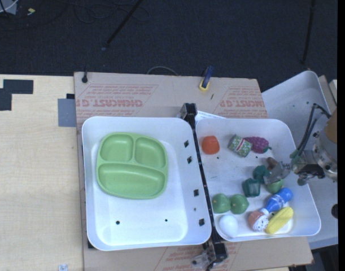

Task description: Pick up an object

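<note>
Gripper (275, 172) was seen low in the right bin (299, 140), beside a green toy (274, 185); finger state could not be told. Toy judged light, rigid, slippery; best gripped across its middle.

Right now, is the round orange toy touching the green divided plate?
Apart. The camera view shows the round orange toy in the right white bin and the green divided plate in the left white bin, with the bin walls between them.

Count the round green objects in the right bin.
2: two round green objects sit side by side near the right bin's front left. A third greenish one may lie partly hidden under the gripper.
</note>
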You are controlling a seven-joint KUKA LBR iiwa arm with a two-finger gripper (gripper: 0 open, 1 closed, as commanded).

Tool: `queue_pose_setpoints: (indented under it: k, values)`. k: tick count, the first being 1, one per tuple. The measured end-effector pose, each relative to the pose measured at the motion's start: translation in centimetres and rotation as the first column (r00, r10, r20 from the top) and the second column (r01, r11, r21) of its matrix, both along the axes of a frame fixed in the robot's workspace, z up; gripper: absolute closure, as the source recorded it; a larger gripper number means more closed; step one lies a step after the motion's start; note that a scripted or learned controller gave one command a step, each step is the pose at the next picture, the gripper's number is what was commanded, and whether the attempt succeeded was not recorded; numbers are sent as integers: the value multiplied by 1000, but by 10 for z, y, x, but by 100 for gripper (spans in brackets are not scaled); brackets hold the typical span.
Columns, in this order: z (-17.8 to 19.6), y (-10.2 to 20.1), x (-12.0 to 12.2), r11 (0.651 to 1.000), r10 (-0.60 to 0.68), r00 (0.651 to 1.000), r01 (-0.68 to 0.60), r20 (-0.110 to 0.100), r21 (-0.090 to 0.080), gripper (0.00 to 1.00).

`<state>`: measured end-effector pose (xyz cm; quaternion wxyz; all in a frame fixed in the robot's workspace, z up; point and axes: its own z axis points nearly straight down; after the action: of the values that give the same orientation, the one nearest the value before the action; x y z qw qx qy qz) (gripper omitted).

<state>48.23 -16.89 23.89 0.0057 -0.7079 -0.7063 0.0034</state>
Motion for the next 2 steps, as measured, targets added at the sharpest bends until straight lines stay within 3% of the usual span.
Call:
queue_pose_setpoints:
  k: [1, 2]
  values:
    - [5, 0, 2, 1000, 2, 1000, -2, 11, -3, 0]
    - [-39, 5, 5, 1000, 3, 1000, -3, 7, -1, 0]
